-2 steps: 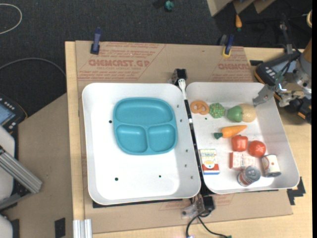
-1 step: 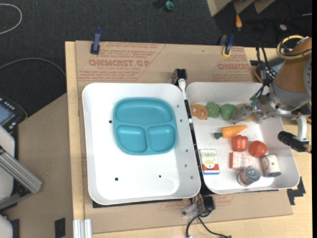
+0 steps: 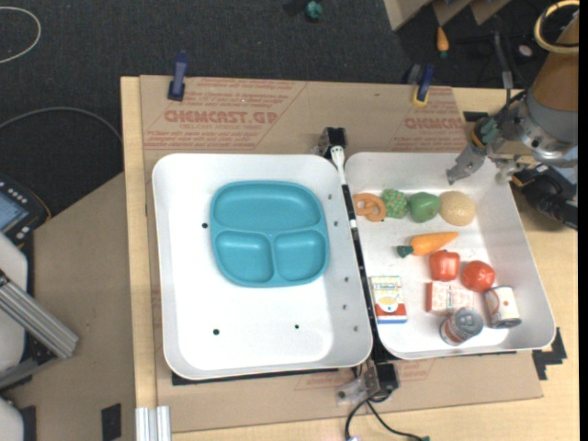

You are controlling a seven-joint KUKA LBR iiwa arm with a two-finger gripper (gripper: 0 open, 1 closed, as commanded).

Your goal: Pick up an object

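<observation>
The right bin (image 3: 514, 211) holds several toy foods. Along its back lie a pretzel (image 3: 369, 207), a broccoli (image 3: 395, 202), a green fruit (image 3: 424, 207) and a beige potato-like ball (image 3: 457, 209). Below them are a carrot (image 3: 432, 243), a red pepper (image 3: 444, 265) and a tomato (image 3: 478, 275). My gripper (image 3: 464, 166) hangs over the bin's back right part, just above the beige ball and apart from it, with nothing seen in it.
A small carton (image 3: 389, 299), a red-and-white box (image 3: 447, 297) and two cans (image 3: 503, 306) (image 3: 462, 324) crowd the right bin's front. The left bin (image 3: 184, 274) bears a teal divided plate (image 3: 269, 231). Blue clamps (image 3: 177, 76) sit at the board's back edge.
</observation>
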